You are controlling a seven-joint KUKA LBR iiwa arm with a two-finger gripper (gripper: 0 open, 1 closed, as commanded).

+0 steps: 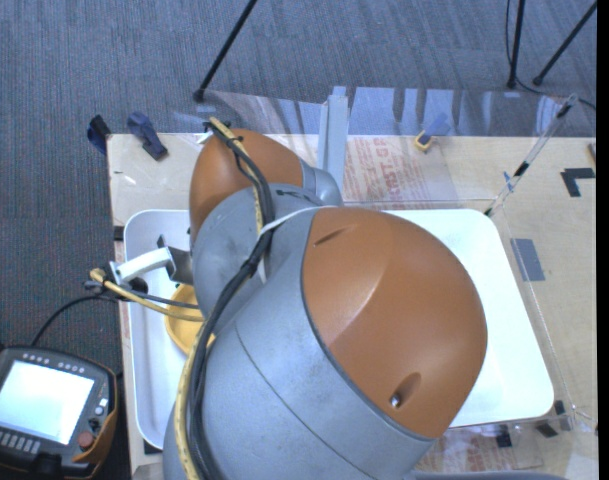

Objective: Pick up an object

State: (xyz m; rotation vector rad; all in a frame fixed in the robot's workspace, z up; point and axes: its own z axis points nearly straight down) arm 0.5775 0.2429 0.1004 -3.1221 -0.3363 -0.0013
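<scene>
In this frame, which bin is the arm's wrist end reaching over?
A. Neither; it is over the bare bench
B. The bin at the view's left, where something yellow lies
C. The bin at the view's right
B: the arm stretches across to the left bin, its wrist end above a yellow object there, while the right bin lies behind its elbow.

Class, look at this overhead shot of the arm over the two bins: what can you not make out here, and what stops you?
- Gripper: hidden under the arm in the camera view; open or shut unknowable.
- Left bin: mostly covered by the arm.
- Yellow object: only a sliver shows, identity unclear.
- Right bin: near half blocked by the orange joint.
</scene>
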